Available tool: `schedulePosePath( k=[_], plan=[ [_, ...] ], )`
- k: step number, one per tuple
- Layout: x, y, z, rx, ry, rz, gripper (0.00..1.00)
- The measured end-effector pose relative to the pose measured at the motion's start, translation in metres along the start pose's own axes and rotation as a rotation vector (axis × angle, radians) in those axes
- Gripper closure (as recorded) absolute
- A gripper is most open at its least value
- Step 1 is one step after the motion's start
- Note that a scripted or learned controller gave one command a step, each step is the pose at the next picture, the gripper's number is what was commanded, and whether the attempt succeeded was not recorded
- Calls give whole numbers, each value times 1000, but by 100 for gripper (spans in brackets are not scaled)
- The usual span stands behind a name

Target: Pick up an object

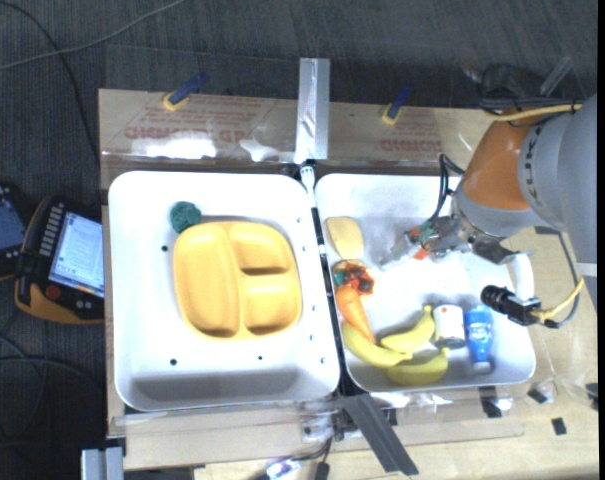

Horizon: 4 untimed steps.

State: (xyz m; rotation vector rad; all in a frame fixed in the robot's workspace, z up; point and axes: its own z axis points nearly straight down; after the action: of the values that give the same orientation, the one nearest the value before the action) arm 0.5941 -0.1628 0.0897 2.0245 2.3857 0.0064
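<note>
My gripper [425, 241] hangs over the upper middle of the right bin [402, 193], with bare white floor under it and nothing visibly held. Left of it lies a pale yellow block [345, 236]. Below that is an orange carrot [354, 308] beside a small red and green item [351, 276]. Two bananas [402, 350] curve along the bin's front. A small white can with a red band [448, 325] and a blue bottle [479, 334] stand to their right, below the gripper.
The left bin [142, 368] holds a yellow divided tray [237, 276] and a small teal ball [185, 214] at its back left. The arm's orange band [497, 173] and grey body reach over the right bin's far right corner. A handheld pendant [57, 263] lies off the bench at left.
</note>
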Motion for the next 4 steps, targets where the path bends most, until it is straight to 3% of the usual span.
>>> schedulePosePath(
  k=[1, 2, 3, 4],
  plan=[
    [-12, 55, 2, 3, 2, -100, 0],
    [-12, 57, -10, 2, -3, -102, 100],
    [-12, 57, -10, 3, -4, -102, 0],
    [3, 0, 0, 0, 4, 112, 0]
  ],
)
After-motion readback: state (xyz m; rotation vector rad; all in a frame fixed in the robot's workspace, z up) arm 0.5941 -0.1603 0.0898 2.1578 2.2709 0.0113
